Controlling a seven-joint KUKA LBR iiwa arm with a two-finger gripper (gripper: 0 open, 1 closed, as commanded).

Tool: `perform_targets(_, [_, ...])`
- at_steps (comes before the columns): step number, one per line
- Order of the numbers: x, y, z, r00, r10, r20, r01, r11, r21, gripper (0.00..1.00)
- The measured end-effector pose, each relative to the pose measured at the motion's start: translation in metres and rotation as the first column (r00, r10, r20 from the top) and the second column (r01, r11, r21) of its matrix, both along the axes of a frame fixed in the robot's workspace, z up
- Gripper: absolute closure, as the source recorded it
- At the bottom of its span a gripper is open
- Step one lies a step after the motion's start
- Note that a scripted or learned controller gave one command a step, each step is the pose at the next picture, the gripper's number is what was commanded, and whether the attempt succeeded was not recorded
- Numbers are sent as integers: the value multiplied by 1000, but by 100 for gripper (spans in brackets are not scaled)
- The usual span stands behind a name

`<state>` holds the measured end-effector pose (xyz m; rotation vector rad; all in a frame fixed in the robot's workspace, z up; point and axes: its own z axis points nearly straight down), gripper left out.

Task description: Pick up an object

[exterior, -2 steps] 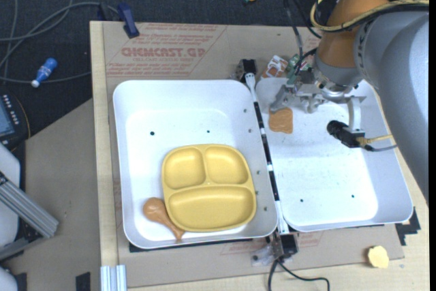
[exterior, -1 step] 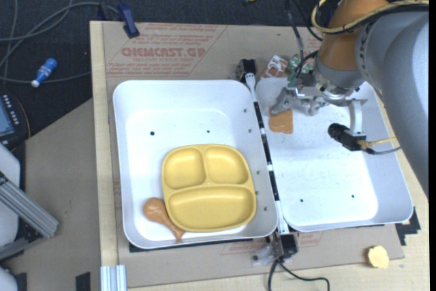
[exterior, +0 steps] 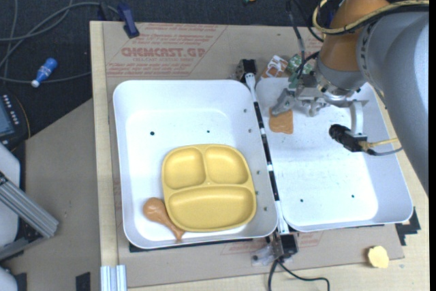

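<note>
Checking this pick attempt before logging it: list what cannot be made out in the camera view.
- Gripper: too small and blurred to tell whether it touches the orange-brown piece just below it.
- Orange-brown piece: too small to identify.
- Orange drumstick-shaped toy: partly hidden under the yellow divided plate.
- Items at the right bin's far edge: small, blurred and part-covered by cables.

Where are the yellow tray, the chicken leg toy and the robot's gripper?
yellow tray (exterior: 208, 187): camera view, its large front compartment.
chicken leg toy (exterior: 159, 210): camera view, its round meaty end.
gripper (exterior: 285, 108): camera view, at its fingertips.
</note>
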<state>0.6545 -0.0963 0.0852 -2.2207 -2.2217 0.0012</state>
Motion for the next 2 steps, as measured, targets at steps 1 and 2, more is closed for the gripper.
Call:
perform_targets(1, [0,3,0,1000,0,0,0,1000,0,0])
perform_targets(2, [4,3,0,1000,0,2,0,1000,0,0])
